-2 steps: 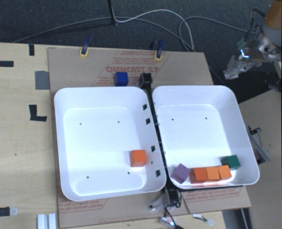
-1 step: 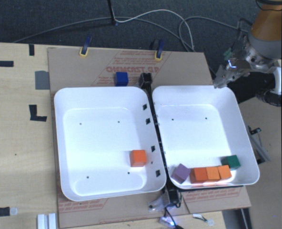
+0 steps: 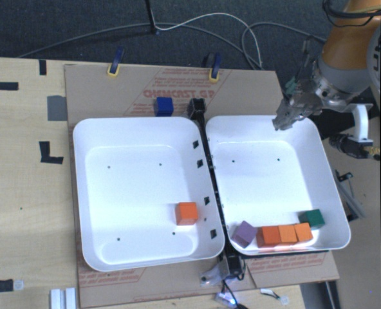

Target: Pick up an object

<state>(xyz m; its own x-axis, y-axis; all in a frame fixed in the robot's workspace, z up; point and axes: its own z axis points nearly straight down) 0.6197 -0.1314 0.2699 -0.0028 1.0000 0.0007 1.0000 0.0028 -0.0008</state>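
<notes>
An orange cube [image 3: 186, 213] lies in the left bin [image 3: 100, 140], near its lower right. Along the front wall of the right bin [image 3: 255, 134] sit a purple block [image 3: 244, 234], two orange blocks [image 3: 268, 236] [image 3: 288, 235], a light orange block [image 3: 303, 232] and a green block [image 3: 313, 219]. My gripper [image 3: 284, 120] hangs over the back right corner of the right bin, far from all the blocks, with nothing visible in it.
A blue cube [image 3: 164, 105] rests on the cardboard behind the left bin. Black clips [image 3: 196, 107] join the bins along the middle seam. Cables run across the dark floor at the back. The arm's grey body [image 3: 345, 50] fills the top right.
</notes>
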